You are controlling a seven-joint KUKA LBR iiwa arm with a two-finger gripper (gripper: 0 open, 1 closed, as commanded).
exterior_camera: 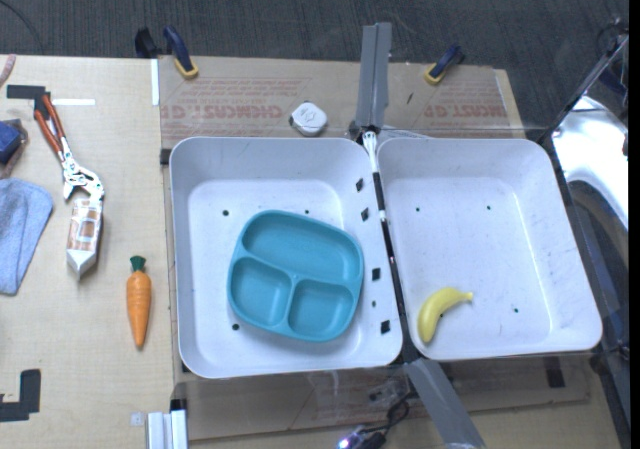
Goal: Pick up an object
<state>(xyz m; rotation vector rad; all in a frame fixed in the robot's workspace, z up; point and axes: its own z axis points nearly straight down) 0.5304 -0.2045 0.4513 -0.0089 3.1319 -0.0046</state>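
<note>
You cannot tell the state of the pincer from here; at the right edge of the view there is just a grey part of the arm [590,127], beside the right bin [470,162]. The banana [440,310] lies in that bin's near left corner, untouched. The teal divided plate [296,275] sits in the left bin [200,177] beyond. Nothing is picked yet; the whole approach, grasp and lift remain.
</note>
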